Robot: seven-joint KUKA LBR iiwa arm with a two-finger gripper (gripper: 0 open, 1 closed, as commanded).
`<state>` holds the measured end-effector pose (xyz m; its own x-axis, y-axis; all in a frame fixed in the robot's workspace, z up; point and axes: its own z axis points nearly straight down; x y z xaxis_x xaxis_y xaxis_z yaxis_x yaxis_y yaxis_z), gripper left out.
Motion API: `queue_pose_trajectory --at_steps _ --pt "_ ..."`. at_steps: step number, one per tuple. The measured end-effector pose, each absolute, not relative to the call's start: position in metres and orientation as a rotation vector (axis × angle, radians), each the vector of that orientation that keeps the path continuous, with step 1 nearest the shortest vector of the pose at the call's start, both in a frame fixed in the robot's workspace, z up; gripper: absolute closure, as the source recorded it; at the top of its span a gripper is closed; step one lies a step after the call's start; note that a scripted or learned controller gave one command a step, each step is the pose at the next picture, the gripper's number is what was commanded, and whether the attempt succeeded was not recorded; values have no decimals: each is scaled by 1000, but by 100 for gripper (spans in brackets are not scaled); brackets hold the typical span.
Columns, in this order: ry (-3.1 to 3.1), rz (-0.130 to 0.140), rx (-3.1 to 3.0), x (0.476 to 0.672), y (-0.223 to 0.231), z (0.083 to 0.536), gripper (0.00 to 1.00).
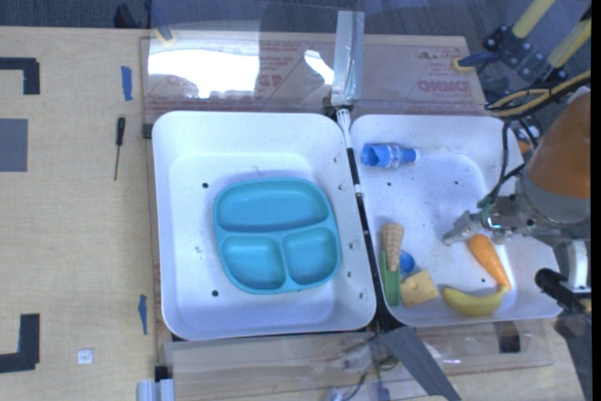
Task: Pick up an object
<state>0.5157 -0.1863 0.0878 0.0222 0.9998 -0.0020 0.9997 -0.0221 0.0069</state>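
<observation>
The gripper (467, 227) sits low in the right bin (441, 178), reaching in from the right under the orange-banded wrist, its grey metal tip pointing toward the bin's middle. Whether the fingers are spread or closed cannot be told from this angle, and nothing is seen between them. Just beside the tip, on its near side, lies a toy carrot (490, 259): a smooth, bright orange cone, tapering and lying at a slant, its upper end touching or nearly touching the gripper. Below it rests a yellow banana (474, 299), curved, with its ends turned upward, lying against the bin's near wall. To the left of the banana is a tan, wedge-like piece (419, 288), and next to that a small blue ball (406, 263) and a waffle-patterned ice cream cone (391, 242) with a green strip (392, 287) below it, all close by the bin's left wall. A blue bottle (387, 155) with a pale band lies on its side near the far left corner. The left bin (178, 164) holds a turquoise divided plate (276, 235) with three compartments. Both bins stand on the pale wooden tabletop (66, 202).
</observation>
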Motion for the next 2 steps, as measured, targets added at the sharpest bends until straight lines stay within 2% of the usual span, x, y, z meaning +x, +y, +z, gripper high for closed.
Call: queue_pose_trajectory --at_steps 1,2 --pt "2186 9 2240 517 -187 99 100" --pt "2325 7 2104 511 -142 185 100"
